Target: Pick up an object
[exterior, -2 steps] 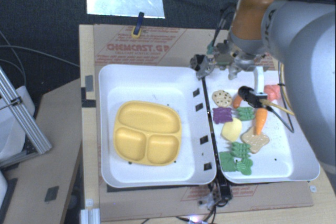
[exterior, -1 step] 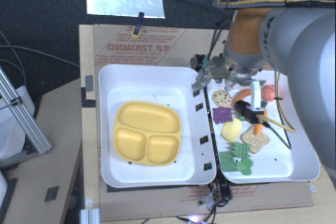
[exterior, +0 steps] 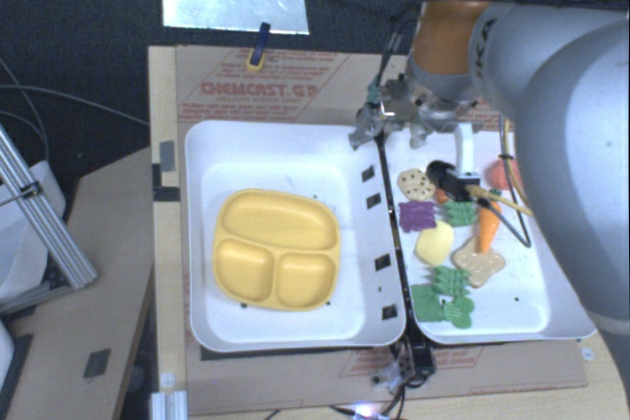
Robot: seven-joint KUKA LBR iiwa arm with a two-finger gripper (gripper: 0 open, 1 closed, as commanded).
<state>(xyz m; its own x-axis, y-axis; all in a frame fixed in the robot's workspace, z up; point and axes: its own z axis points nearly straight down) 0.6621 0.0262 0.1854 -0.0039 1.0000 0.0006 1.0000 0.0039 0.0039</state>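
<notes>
The bench (exterior: 118, 211) carries a cardboard sheet (exterior: 295, 79) (printed in red), with two white bins (exterior: 285, 148) side by side on it.

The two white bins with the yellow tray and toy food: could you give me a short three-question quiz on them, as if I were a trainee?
1. True or false: the yellow divided tray lies in the left bin.
2. Which toy lies nearest the right bin's front edge? A) cookie B) green pieces C) carrot
3. How many compartments does the tray have?

Key: 1 true; 2 B; 3 three.
</notes>
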